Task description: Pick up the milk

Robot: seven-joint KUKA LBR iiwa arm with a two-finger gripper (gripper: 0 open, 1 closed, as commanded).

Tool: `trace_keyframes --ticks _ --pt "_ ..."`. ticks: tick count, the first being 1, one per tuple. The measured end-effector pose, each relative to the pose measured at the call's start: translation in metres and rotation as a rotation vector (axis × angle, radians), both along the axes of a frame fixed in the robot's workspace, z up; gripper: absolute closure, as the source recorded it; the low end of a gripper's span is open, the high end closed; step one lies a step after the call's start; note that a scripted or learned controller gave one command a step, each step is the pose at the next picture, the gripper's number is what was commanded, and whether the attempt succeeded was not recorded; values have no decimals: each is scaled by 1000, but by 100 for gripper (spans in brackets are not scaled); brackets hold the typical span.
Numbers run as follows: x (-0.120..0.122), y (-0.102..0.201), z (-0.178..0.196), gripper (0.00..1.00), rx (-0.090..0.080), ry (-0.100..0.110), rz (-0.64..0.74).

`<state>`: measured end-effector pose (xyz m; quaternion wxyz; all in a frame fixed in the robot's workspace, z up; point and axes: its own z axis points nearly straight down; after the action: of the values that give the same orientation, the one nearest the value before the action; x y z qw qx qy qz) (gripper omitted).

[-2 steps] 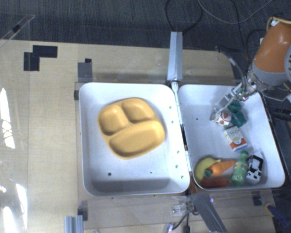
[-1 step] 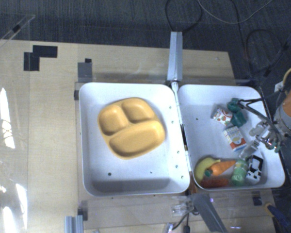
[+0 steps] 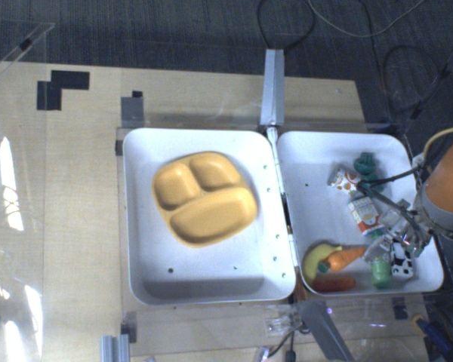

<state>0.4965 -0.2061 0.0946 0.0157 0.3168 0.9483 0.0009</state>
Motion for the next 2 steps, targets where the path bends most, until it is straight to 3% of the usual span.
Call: trace_keyframes --ticks 1,2 --pt "6 0 15 100 -5 -20 -3" --pt "56 1 163 100 6 19 -39"
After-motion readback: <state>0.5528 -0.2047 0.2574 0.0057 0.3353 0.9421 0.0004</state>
